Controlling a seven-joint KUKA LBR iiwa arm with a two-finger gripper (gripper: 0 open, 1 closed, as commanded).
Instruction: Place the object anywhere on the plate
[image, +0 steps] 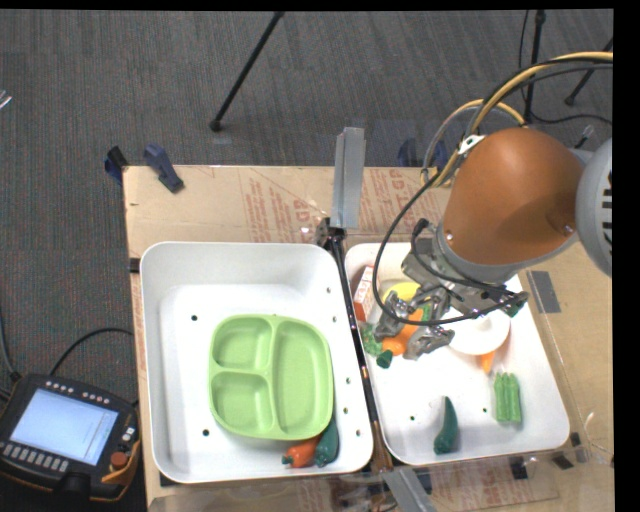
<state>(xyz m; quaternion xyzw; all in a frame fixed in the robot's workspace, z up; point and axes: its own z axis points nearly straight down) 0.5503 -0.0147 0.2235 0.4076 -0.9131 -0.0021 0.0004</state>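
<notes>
The orange carrot-like object (400, 341) sits directly under the gripper (418, 325) in the right bin (545, 420), at that bin's left side, its green end pointing away from the gripper toward the divider between bins. Its long axis runs roughly left to right. Whether the gripper has closed on it I cannot tell; the wrist hides the contact. The green plate (270, 375) lies well to the gripper's left, in the left bin (165, 300), so the carry must cross the divider leftward.
</notes>
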